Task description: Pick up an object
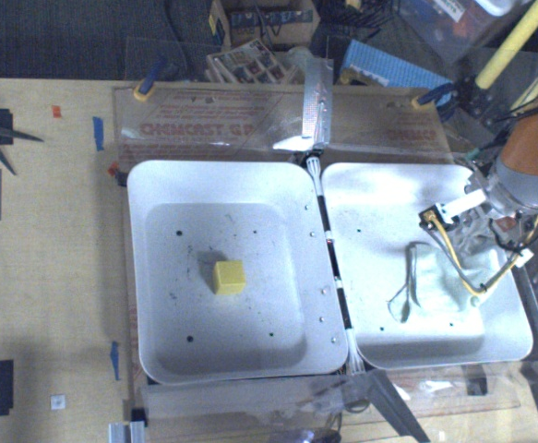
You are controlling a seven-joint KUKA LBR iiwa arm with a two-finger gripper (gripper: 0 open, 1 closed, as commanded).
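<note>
Small yellow block (230, 277), roughly cube-shaped, bright and plain-faced, with a lighter top and a slightly darker front side. Sits alone on the floor of the left bin (158, 192), a little toward that bin's near edge and about midway between its left and right walls, clear of all four. Casts a faint grey shadow on its far-left side. Surrounded by scattered dark specks on the white floor.

Over in the right bin (361, 192), close to its right wall, hangs the gripper (476, 252), well apart from the block and with the ridge between the two bins lying between them. Nothing seen held there. Opening of the end effector not readable: a tangle of dark metal, yellow-edged parts and a white tab, too blurred and overlapped to tell.

Arm (525, 160) cut off by the right side of the view, with just the orange band and a grey section visible above the wrist. On the right bin's floor, near its middle, a pale curved shape (410, 284), thin and greyish, hard to tell from a reflection or a limp object. Far edge of both bins backed by a clear sheet (213, 123) with faint lettering, unreadable.
</note>
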